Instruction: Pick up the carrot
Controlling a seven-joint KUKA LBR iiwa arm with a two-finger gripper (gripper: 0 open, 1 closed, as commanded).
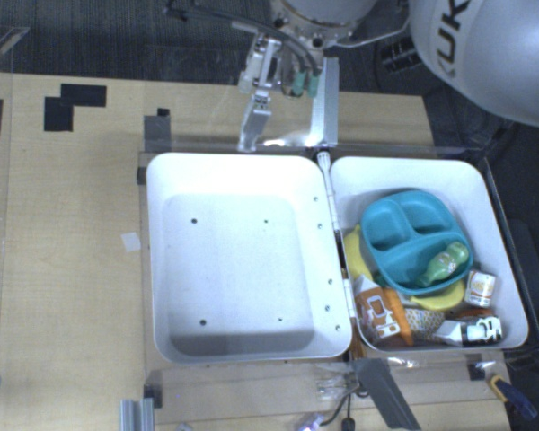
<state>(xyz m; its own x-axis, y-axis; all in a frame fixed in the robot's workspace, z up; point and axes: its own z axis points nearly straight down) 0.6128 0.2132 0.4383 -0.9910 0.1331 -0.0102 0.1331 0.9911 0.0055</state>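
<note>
Two shallow white bins (234, 173) are seen; "KU" is read on the grey arm (485, 34). Pincer (287, 137) is splayed, metal fingers parted, nothing gripped.

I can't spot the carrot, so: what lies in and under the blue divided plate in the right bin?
A green bottle-like item lies in the blue divided plate. A yellow item sticks out beneath it, mostly covered. Whatever else the plate hides cannot be seen; no carrot is identifiable.
</note>
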